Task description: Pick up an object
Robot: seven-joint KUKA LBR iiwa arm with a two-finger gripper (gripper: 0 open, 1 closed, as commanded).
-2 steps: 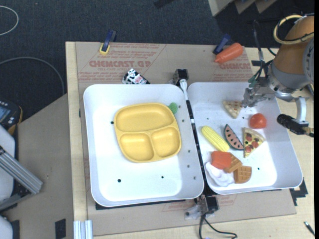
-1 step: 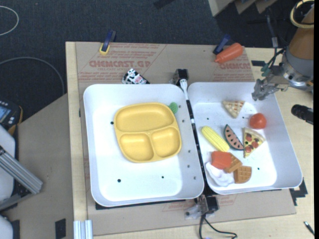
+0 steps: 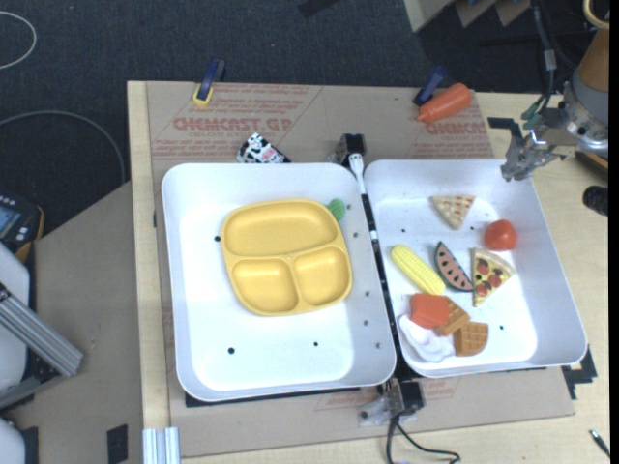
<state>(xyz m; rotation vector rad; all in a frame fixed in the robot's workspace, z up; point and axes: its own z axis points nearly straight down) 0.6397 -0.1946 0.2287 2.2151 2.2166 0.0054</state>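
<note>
The right bin [image 3: 551, 288] holds toy food: a pizza-like wedge [image 3: 453, 208], a red tomato [image 3: 500, 234], a yellow corn cob [image 3: 418, 270], a watermelon slice [image 3: 452, 267], a pizza slice [image 3: 489, 274], a red block [image 3: 429, 309], a waffle [image 3: 471, 337] and a white piece [image 3: 423, 340]. My gripper [image 3: 519, 165] hangs over the right bin's far right corner, above and right of the tomato, with nothing between its fingers. Its small dark fingers point down.
The left bin [image 3: 193, 327] carries a yellow divided tray [image 3: 285, 256] with a small green piece [image 3: 337, 208] at its far right edge. On the board behind the bins lie an orange carrot-shaped toy [image 3: 444, 102], a black-and-white toy [image 3: 259, 150] and a yellow-blue clamp [image 3: 206, 84].
</note>
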